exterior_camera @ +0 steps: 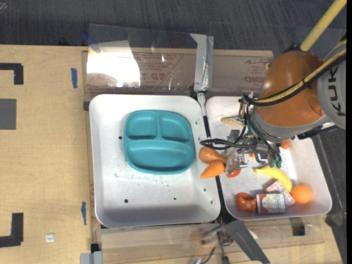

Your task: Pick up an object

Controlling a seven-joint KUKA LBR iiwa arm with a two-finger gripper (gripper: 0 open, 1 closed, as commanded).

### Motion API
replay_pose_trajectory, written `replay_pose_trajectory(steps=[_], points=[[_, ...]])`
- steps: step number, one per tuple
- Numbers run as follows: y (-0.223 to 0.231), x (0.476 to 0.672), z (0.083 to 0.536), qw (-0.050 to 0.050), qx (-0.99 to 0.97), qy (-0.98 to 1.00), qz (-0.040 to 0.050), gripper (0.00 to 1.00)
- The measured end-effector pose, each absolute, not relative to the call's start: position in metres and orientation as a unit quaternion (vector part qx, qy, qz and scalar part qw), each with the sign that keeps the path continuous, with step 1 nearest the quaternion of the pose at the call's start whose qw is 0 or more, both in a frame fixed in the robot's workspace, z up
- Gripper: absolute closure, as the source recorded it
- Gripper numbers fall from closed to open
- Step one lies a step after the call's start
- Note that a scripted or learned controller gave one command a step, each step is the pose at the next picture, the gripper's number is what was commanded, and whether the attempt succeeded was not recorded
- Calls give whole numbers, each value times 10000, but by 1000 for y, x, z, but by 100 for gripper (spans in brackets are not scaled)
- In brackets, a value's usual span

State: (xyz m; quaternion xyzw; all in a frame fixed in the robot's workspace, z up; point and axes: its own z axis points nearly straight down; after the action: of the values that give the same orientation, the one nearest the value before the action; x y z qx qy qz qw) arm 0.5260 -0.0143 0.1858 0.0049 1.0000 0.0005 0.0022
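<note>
My gripper (237, 159) hangs low over the left side of the right bin (322, 202), under the arm's orange band (289, 89). Just left of it, on the divide between the two bins, lie an orange carrot-shaped toy (212, 170) and a rounder orange piece (207, 154). A small red item (233, 172) sits right below the gripper, partly hidden by it. A yellow banana (275, 175), an orange ball (301, 193) and a red-and-white bottle (264, 202) lie at the right bin's front.
A teal divided plate (159, 141) rests in the left bin (110, 191). A clear plastic sheet (148, 65) stands behind the bins. Cables (220, 143) loop off the wrist over the bin divide.
</note>
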Motion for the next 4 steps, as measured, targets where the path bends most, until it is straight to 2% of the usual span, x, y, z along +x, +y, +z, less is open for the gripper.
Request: replay_pose_trajectory(steps=[1,2,3,4], points=[[20,584,226,43,917,9958,9,100],[19,584,225,37,921,9957,5,0],[2,591,185,9,605,9982,0,0],[-31,645,187,45,129,9999,-1,0]])
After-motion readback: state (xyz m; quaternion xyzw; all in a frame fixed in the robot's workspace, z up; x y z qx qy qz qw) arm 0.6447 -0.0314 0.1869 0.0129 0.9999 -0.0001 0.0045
